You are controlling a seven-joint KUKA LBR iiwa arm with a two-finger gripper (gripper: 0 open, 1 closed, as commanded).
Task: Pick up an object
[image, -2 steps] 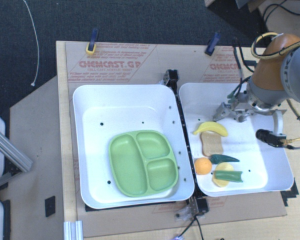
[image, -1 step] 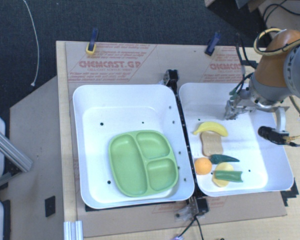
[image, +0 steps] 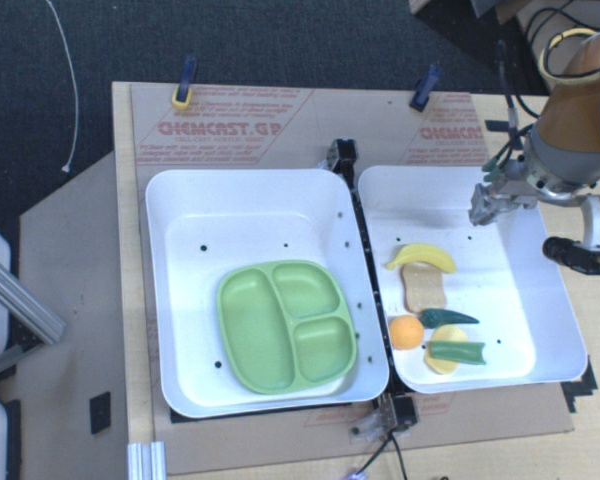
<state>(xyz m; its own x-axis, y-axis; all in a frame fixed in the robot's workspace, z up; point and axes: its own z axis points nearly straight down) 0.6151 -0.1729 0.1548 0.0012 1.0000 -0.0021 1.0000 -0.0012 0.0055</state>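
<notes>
1. Bench [image: 140, 218]: cardboard-topped, bears 2 white bins side by side.
2. Left bin [image: 180, 208]: holds green divided tray [image: 285, 323].
3. Right bin [image: 540, 298]: toy food clustered at its near-left part; floor around gripper bare, room to descend.
4. Gripper [image: 490, 206]: over bin's far part; finger state can't tell.
5. Banana [image: 422, 258]: nearest item, approx 8 o'clock from gripper, apart from it; long axis approx 9–3.
</notes>
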